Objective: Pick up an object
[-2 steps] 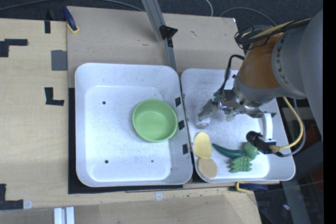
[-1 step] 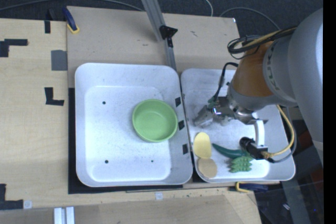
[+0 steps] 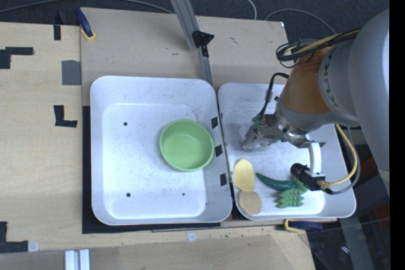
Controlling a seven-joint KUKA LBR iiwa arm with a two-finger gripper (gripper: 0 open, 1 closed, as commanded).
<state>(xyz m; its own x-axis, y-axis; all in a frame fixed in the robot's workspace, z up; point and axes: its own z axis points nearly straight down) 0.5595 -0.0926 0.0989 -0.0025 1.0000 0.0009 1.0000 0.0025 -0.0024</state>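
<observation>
A: Two shallow white bins sit side by side on the pale wooden desk [image 3: 38,155]. The grey arm with the orange band [image 3: 316,88] reaches over the right bin [image 3: 243,98], and its claw [image 3: 258,139] hangs low above that bin's bare floor, near the middle.

B: Is it carrying anything?

A: I see nothing between its tips, and whether the claw stands wide or narrow I cannot tell; it is a dark blur from above.

B: What might go wrong, then?

A: My guess: the claw is over bare plastic, with the nearest pieces a little nearer the front wall. If it closes where it is, it grabs air. The small pieces also lie close together by the front wall, so a descent there could nudge one aside or clip the wall.

B: And the contents, biggest first?

A: The left bin [image 3: 114,98] holds a round green plastic bowl [image 3: 186,145], upright, towards its right side. The right bin holds, along its front edge, a green spiky toy with a long dark-green stem [image 3: 288,196], a pale yellow oval piece [image 3: 244,174] and, just in front of that and touching it, a tan rounded piece [image 3: 250,202]. Any of these would serve as the object to lift.
</observation>
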